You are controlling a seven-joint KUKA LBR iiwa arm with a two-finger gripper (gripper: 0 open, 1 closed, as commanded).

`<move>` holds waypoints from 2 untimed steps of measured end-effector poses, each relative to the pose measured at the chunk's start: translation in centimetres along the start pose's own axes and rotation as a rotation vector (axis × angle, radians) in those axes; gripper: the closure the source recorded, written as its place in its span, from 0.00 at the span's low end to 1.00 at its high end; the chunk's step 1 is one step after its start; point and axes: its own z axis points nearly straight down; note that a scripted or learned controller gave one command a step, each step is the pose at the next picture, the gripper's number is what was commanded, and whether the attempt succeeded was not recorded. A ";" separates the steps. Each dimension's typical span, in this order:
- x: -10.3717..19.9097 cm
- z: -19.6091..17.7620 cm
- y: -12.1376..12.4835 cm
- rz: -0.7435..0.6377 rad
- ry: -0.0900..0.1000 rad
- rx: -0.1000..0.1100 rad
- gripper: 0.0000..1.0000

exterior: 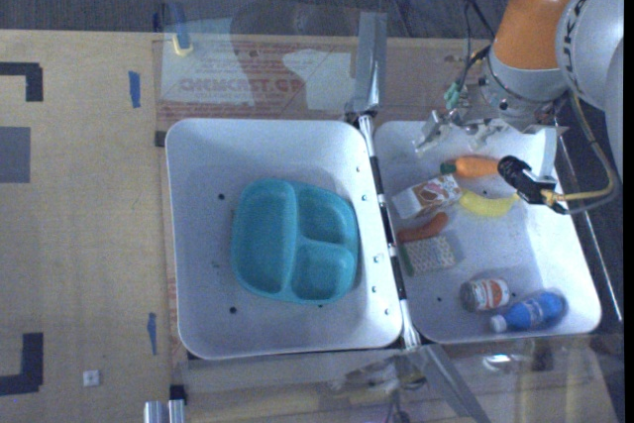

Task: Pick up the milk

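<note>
Milk (428,196) is lying flat just left of the carrot (476,166); you are seeing the tool (448,127) hanging above-left of it, fingers spread, gripping nothing, presumably lining up.

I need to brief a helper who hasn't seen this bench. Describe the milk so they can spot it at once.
Find the right bin, the one without the teal tray. Near its left wall, about mid-height, lies the milk, a small whitish carton with a reddish patch on its label. A carrot lies above it to the right, a banana to its right and a sausage just below; the milk alone is boxy and pale.
</note>
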 end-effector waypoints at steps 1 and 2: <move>1.7 0.0 -5.7 -0.054 0.001 0.002 0.00; -0.3 6.9 -6.0 -0.165 -0.006 -0.015 0.00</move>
